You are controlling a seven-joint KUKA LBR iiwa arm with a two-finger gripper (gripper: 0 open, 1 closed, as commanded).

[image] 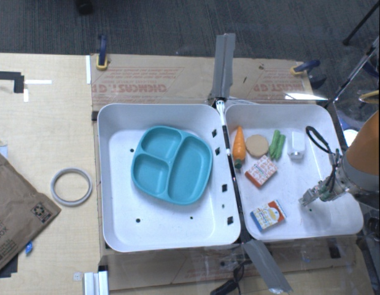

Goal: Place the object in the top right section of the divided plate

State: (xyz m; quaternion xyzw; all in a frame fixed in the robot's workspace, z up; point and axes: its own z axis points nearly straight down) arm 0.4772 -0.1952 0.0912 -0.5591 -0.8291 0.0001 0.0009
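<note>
Nearest the viewer, in the right-hand shallow white plastic bin (346,229), lies a small flat printed carton in blue, white and orange (267,216); just right of it the metal two-finger gripper (312,196) hangs low over bare bin floor, nothing between its tips. Whether those tips are spread or pressed together cannot be told at this size.

Step in hand, by judgement: the approach to a pick, with no object yet chosen or lifted. The next move calls for settling over 1 item, closing on it, then carrying it left across the bin wall.

Further back lie a red-and-white printed box (261,171), a glossy orange carrot-shaped toy (239,144), a tan flat disc (257,145), 2 green pod-like sticks (276,145), a small white block (297,145) and a black cord loop (318,140).

In the left white bin (116,226) rests the smooth teal divided plate with 3 sections (172,164); its top right section holds nothing.
</note>
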